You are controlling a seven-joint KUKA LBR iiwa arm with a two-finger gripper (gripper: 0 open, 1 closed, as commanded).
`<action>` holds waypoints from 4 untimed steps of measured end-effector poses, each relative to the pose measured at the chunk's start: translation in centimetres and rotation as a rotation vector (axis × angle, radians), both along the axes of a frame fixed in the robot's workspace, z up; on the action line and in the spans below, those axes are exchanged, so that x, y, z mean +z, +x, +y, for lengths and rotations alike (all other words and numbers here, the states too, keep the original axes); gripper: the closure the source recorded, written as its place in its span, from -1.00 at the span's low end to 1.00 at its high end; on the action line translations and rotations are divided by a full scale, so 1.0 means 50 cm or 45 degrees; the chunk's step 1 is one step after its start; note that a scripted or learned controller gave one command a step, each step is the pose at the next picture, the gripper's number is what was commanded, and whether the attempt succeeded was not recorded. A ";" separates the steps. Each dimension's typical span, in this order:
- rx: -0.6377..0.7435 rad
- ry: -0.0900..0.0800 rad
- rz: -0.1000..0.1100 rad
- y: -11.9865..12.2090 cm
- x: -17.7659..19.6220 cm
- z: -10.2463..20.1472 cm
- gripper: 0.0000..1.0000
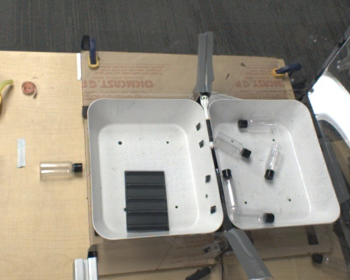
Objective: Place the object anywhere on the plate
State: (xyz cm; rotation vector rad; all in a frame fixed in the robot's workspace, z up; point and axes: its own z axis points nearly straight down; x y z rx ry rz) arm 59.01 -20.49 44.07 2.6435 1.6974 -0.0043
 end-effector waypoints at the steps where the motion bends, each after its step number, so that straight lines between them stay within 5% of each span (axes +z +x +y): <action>1: -0.417 -0.001 0.002 0.139 -0.002 0.110 -1.00; 2: -0.566 -0.001 0.004 0.089 -0.003 -0.011 -1.00; 3: -0.615 -0.001 0.001 0.090 -0.001 -0.029 -1.00; 4: -0.923 -0.002 0.005 0.113 -0.004 0.088 -1.00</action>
